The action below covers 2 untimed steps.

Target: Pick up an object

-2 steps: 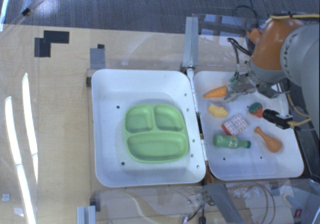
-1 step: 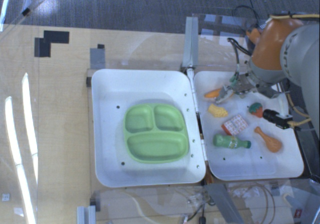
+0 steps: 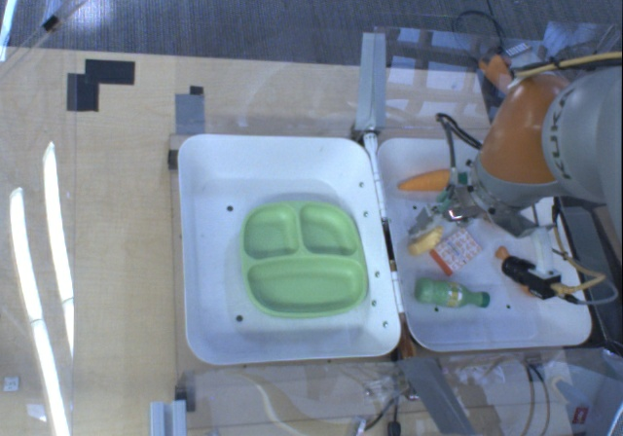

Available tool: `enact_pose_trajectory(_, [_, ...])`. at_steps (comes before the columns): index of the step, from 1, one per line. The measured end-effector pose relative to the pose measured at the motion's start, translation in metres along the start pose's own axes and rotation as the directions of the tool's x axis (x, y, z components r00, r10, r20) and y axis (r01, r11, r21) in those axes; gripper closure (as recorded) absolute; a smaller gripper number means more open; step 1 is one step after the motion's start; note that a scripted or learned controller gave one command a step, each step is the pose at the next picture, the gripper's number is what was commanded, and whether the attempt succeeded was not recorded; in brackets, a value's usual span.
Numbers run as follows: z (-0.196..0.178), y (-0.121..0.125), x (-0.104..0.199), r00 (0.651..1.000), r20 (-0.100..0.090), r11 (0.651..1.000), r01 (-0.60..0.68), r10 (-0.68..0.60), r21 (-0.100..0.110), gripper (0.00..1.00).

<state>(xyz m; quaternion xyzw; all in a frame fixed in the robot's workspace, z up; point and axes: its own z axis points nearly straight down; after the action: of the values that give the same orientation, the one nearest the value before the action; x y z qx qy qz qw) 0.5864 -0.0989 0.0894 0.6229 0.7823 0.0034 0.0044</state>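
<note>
The grey arm (image 3: 584, 132), with its orange band (image 3: 516, 137), reaches in over the right bin (image 3: 506, 327), and the tool (image 3: 440, 215) sits low over that bin's upper left part. Whether it is wide or narrow cannot be told, since the tip is a blur of metal against the white floor, and nothing can be seen held in it. The loose things all lie in this bin. An orange carrot-shaped piece (image 3: 424, 181) lies just above the tool, pointing toward the wall between the bins. A small yellow piece (image 3: 424, 243) lies just below the tool, touching or nearly touching it. A red-and-white checked packet (image 3: 456, 251) lies flat, right beside the yellow piece. Lower down, a green bottle (image 3: 450, 294) lies on its side, its cap end toward the right, apart from the tool. The left bin (image 3: 195, 230) carries a green divided plate (image 3: 304, 259) — two small compartments above one long one — lying flat near the middle, well apart from the tool. Both bins stand on the pale wooden tabletop (image 3: 107, 278), which bears black tape marks (image 3: 97, 84) near its upper left.
</note>
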Motion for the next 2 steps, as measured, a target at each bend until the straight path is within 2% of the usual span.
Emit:
enact_pose_trajectory(1, [-0.0126,0.0032,0.0006,1.000,0.000,1.000,0.000,0.000,-0.008,1.00])
enact_pose_trajectory(2, [-0.0126,0.0031,0.0005,1.000,0.000,1.000,0.000,0.000,-0.008,0.00])
